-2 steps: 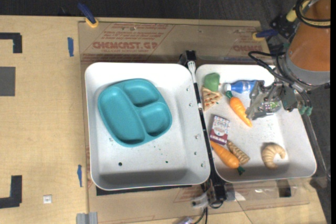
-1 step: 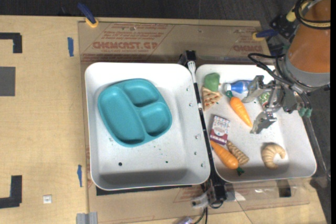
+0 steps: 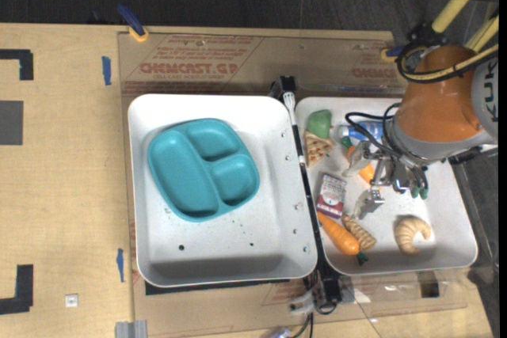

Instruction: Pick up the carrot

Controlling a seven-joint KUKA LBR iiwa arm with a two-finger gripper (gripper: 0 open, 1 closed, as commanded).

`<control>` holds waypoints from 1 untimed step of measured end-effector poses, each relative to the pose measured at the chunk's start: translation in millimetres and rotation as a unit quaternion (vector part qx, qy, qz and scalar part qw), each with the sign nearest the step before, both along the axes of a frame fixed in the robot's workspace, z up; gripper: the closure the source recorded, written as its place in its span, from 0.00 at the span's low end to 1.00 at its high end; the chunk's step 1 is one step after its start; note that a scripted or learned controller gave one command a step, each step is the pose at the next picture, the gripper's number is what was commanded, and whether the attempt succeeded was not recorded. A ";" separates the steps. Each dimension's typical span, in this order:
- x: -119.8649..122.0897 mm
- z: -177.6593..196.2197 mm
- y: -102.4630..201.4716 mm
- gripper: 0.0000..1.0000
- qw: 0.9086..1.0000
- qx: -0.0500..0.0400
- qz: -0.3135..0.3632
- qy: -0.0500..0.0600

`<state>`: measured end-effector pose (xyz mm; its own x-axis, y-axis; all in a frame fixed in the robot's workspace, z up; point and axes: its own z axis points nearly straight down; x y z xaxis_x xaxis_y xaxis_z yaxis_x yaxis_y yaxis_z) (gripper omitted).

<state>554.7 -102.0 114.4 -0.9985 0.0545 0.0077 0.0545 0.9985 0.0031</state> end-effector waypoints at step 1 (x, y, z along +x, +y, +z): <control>6.7 17.6 0.6 1.00 1.000 -0.002 0.001 -0.011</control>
